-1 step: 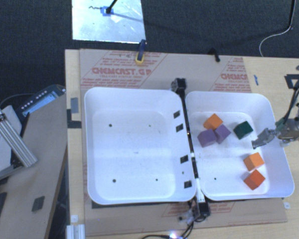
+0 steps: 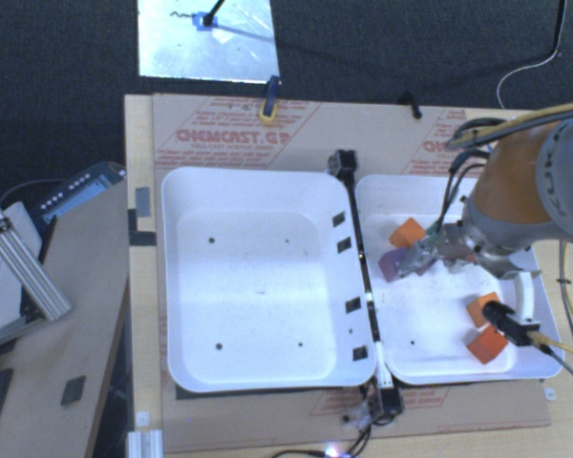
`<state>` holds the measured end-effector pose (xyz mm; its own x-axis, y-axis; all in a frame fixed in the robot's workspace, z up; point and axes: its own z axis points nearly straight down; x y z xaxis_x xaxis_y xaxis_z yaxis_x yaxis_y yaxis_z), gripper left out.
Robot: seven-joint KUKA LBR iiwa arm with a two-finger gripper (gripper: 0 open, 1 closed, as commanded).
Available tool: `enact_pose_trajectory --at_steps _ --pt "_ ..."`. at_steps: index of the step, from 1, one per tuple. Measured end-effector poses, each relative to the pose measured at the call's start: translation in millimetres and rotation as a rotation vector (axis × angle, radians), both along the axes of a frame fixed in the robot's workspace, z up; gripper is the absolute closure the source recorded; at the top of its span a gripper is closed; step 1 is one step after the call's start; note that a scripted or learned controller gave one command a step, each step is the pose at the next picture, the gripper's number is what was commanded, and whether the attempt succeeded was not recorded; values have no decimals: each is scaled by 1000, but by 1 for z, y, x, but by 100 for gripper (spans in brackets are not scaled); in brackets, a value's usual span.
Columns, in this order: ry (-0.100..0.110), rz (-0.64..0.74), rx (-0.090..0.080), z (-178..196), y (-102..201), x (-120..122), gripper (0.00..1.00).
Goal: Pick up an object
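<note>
The right bin point(image 2: 430, 361) holds an orange block point(image 2: 408, 232) near its back left and a purple object point(image 2: 392, 264) just in front of it. Two more orange blocks point(image 2: 480, 309) point(image 2: 487, 344) lie at the bin's front right. My gripper point(image 2: 418, 256) reaches in from the right and hangs low over the bin, its tip right against the purple object's right side. Part of the purple object is hidden by the gripper, and I cannot tell whether it is held.
The left bin point(image 2: 177, 284) stands beside the right one, with a black divider strip point(image 2: 355, 275) between them. The arm's orange band point(image 2: 511, 184) and cables hang over the right bin's back right. A black and white cable piece point(image 2: 513, 321) crosses the front orange blocks.
</note>
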<state>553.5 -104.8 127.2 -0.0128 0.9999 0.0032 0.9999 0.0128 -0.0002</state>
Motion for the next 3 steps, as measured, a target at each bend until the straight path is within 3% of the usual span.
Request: enact_pose_trajectory --at_steps 1,2,3 --pt "0 -12 -3 -32 -5 47 0" --pt "-6 -10 -4 -21 -6 50 100" --pt "0 -17 -5 12 -55 -1 100"
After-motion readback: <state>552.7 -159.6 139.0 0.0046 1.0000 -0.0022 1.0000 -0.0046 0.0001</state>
